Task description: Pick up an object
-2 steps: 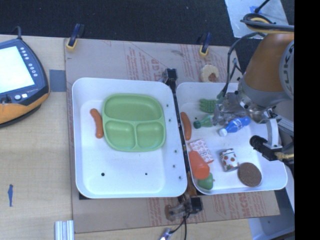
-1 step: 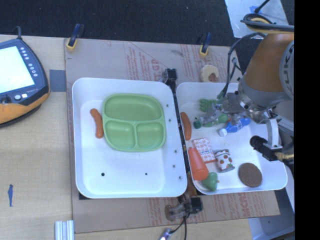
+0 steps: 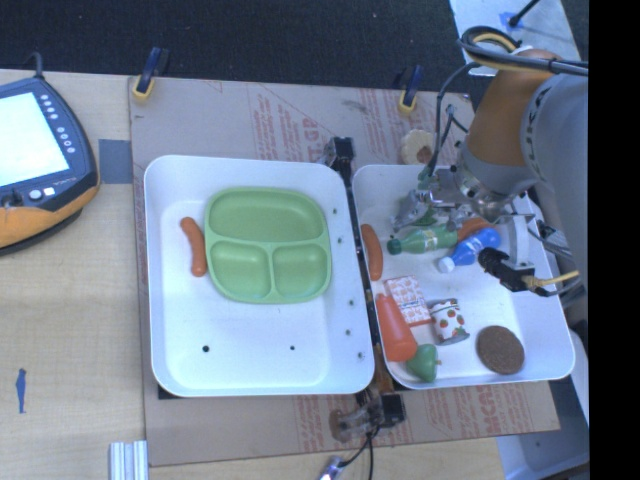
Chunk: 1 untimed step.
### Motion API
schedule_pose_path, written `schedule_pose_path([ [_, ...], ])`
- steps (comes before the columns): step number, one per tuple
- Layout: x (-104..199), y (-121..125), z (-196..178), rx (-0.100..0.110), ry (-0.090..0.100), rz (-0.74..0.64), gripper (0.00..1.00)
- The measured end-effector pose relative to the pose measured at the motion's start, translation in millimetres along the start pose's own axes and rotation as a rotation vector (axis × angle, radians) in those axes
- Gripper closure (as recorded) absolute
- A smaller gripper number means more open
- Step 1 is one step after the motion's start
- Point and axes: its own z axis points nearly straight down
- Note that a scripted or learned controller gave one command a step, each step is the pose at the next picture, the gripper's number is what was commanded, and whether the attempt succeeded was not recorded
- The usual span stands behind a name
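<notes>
Currently pincer [image 3: 432,208] low in right bin [image 3: 560,353], beside green bottle [image 3: 424,239]; finger state unclear.

You're seeing two bins lying side by side. Left bin [image 3: 170,348]: plate [image 3: 268,244] sitting toward the back, sausage [image 3: 194,245] lying just left of it. Right bin [image 3: 556,363]: bottles [image 3: 440,240] lying behind carrot [image 3: 396,328] and cookie [image 3: 499,349].

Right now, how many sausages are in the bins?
2. One sausage lies in the left bin beside the green tray; the other lies along the right bin's left wall. The arm could hide more.
</notes>
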Motion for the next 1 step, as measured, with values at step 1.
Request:
schedule_pose_path([
  [1, -22.4, 28.8, 31.8, 0.0, 0.001, 0.0, 0.0],
])
